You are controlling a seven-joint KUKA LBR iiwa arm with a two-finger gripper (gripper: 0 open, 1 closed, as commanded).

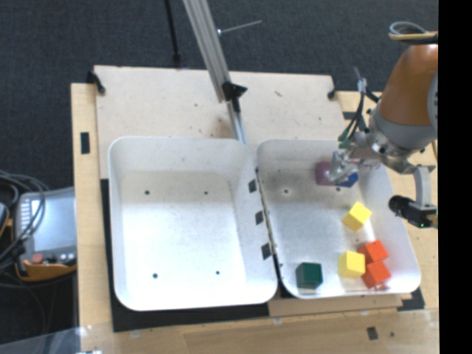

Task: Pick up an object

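Nearest us a green block (309,274) sits at the right bin's (295,161) front edge, while farther back we see the claw (340,172) lowered beside a purple block (324,172), its grip state indiscernible.

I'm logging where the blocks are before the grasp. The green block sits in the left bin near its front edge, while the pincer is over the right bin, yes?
Not quite. The camera view shows the green block in the right bin, near its front edge, not in the left bin. The rest stands: the pincer is over the right bin.
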